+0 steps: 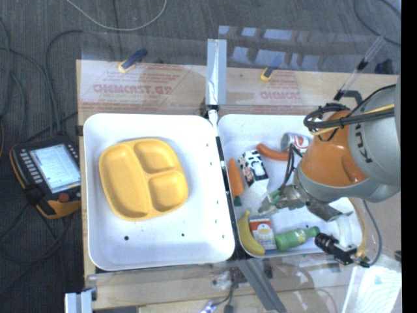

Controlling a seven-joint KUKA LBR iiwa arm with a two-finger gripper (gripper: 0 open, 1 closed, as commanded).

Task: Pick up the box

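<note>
Two white bins [98,253] on a wooden bench [156,87]

A yellow divided tray [143,177] lay in the left bin [104,240], while right of it sat a carrot [235,177], banana [249,235] and green bottle [294,238].

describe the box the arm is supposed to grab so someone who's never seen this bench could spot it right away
Start at the right-hand white bin, the one the arm reaches into, and look along its near edge. The box lies there, just below the gripper, between the banana and the green bottle. It is the only flat, square-cornered item there, red and white.
</note>
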